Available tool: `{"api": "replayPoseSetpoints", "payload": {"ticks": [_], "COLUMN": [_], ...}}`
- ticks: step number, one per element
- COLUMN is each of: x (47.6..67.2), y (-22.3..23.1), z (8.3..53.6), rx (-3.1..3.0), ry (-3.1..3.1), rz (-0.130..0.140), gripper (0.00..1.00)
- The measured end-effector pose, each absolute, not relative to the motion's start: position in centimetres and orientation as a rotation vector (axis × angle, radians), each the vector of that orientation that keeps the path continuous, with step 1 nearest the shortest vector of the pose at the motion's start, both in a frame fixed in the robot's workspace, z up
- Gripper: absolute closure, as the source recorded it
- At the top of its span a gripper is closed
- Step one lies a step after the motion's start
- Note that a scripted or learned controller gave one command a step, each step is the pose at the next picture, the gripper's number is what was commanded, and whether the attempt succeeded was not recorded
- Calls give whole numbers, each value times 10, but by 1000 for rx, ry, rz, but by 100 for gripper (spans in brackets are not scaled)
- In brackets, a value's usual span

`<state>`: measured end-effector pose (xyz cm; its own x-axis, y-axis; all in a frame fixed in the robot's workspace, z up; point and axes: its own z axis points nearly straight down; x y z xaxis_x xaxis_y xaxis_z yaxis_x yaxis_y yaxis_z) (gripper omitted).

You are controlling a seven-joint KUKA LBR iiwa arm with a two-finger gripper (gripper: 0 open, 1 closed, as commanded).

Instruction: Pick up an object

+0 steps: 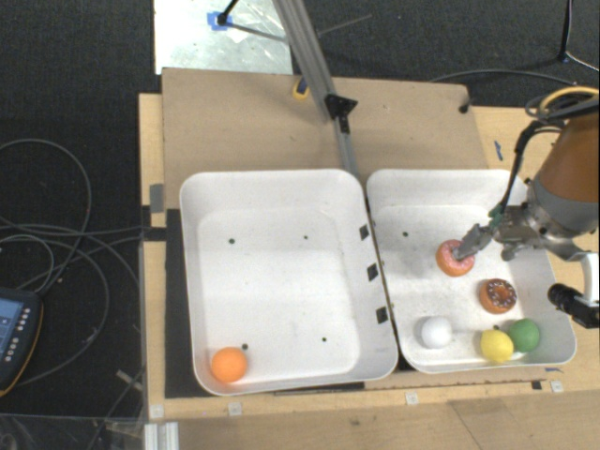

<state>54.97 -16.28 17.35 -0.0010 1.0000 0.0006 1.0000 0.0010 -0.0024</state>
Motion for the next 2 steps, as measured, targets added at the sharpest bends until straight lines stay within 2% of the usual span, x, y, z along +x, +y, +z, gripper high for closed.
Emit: {"api": "replayPoseSetpoints", "payload": {"ticks": [1,2], "x": [550,552], "y": [-173,-174], "z": [123,92], "rx": [-2219,-2224], "ry": [-2219,-2223], "rz": [3,-3], "gripper": [0,0]}}
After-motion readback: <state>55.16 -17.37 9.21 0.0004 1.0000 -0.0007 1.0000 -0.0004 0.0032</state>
